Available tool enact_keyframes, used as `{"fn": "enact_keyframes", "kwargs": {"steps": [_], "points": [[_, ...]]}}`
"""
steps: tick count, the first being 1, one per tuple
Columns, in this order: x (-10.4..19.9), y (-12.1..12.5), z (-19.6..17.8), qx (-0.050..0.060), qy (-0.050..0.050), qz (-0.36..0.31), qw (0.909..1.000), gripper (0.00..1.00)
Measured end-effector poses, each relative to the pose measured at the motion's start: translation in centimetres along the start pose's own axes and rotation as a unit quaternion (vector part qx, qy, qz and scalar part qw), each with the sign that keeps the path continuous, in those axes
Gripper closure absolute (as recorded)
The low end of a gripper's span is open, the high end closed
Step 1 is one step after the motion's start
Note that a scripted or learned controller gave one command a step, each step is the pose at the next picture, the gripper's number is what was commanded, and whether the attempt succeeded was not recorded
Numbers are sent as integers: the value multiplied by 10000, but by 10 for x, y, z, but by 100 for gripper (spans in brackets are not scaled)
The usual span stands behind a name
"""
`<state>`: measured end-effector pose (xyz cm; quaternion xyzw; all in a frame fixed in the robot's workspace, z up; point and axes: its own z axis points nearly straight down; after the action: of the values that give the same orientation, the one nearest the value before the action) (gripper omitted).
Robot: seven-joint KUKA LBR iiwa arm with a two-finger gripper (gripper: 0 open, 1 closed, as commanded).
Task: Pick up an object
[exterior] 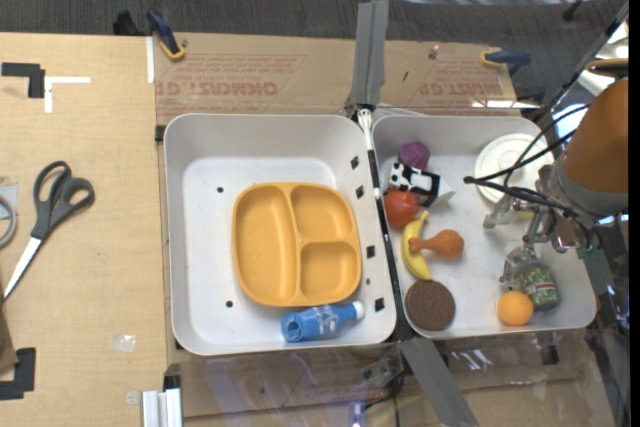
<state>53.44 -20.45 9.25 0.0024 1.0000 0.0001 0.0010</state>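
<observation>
My gripper hangs low over the right side of the right bin, below the arm's orange band. Directly beneath it lies a green and white packet, and an orange ball sits just left of that. Further left in the same bin are a yellow banana, an orange drumstick toy, a red tomato, a black and white item, a purple piece and a brown round disc. A white plate rests at the back right.
The left bin holds a yellow divided plate and a blue bottle lying at its front. Scissors lie on the wooden bench at far left. Cables run from the arm over the white plate.
</observation>
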Motion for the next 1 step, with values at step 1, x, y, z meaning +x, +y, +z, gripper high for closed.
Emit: {"fn": "enact_keyframes", "kwargs": {"steps": [1], "points": [[-56, 48, 0, 1, -17, 621, 9981, 0]]}}
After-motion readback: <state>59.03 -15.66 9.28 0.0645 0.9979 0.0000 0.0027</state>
